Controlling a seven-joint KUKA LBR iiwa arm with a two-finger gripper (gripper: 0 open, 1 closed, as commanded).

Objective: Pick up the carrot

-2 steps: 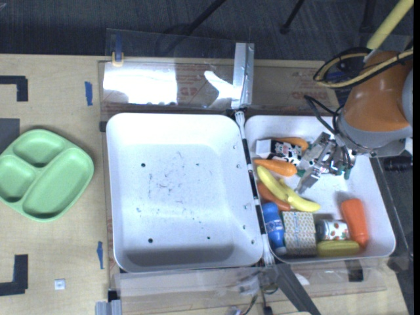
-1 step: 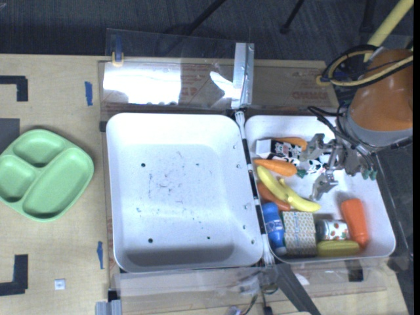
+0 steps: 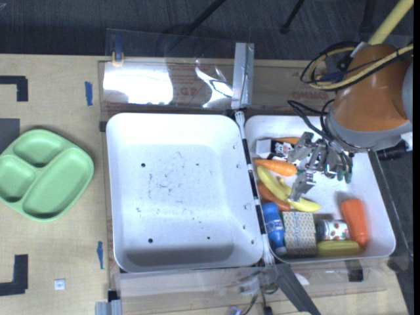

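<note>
The arm reaches into the right bin, its hand low over the pile of toy food. The carrot lies at the bin's left side, just beside the hand, with a banana under it. Whether the hand is clenched, I cannot tell. A green plate sits on the worktop.

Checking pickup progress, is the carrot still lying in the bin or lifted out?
Still in: the carrot lies in the right bin beside the banana, gripper just above.
</note>
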